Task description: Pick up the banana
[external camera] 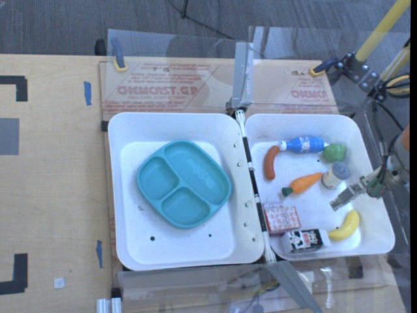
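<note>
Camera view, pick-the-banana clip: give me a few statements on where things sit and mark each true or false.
1. The banana lies in the right bin. True.
2. The teal plate sits in the right bin. False: it is in the left bin.
3. The end effector is over the right bin, just above the banana. True.
4. The banana is between the end effector's fingers. False: it lies on the bin floor, below the end effector in the picture.
5. The carrot lies in the left bin beside the plate. False: it is in the right bin, right of the sausage.
</note>
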{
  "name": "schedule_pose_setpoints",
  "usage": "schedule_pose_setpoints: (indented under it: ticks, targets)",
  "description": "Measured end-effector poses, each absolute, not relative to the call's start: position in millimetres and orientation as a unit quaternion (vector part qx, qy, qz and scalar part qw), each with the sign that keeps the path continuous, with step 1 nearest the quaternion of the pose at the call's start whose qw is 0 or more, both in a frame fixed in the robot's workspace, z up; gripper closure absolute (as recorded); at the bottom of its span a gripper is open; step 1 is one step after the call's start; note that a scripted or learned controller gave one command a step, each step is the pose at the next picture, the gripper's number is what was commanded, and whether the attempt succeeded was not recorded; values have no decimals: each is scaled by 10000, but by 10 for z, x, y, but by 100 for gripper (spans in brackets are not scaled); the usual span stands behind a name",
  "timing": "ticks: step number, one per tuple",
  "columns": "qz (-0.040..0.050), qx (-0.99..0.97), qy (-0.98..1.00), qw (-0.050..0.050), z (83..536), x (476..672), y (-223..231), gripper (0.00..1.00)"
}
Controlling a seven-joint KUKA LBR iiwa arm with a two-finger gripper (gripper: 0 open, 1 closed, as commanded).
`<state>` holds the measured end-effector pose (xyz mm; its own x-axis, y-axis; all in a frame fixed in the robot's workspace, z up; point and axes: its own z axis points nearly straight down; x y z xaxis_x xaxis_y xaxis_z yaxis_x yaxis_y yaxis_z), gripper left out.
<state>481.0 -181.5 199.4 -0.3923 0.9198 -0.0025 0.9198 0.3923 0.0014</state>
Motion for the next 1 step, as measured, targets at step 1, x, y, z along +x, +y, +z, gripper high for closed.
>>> schedule_pose_setpoints:
  ticks: [1]
  targets:
    - [15,5257,8507,51,881,4825,-1963,0]
